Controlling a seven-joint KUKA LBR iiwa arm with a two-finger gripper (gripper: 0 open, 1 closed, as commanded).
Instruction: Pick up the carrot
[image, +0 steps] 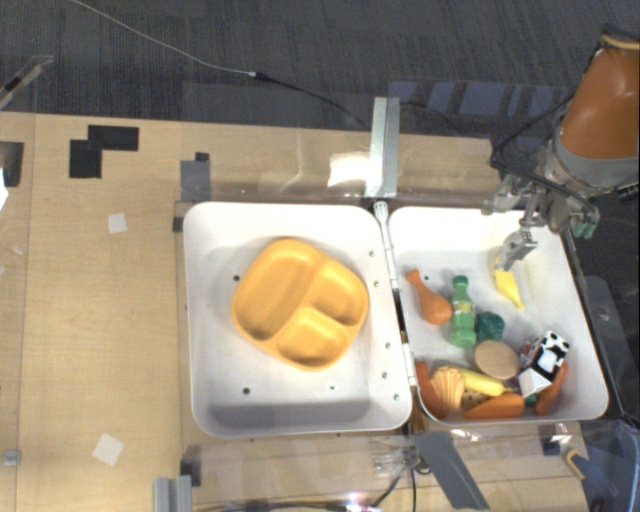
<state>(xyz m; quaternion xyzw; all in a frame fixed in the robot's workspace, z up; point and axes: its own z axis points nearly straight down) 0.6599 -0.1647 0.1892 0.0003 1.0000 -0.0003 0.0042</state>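
The carrot (493, 407) is a long orange piece lying along the front wall of the right bin (585, 300), partly under a yellow banana-like piece (480, 383). My gripper (521, 243) hangs over the back right part of that bin, well behind the carrot and apart from it. It sits just above a small yellow wedge (509, 286). Nothing can be seen held in it.
The right bin also holds an orange drumstick (429, 298), a green bottle (461, 311), a dark green piece (489, 326), a tan disc (495, 359), a black-and-white toy (545, 358) and a ridged yellow shell (448, 387). A yellow divided plate (300, 302) lies in the left bin (215, 400).
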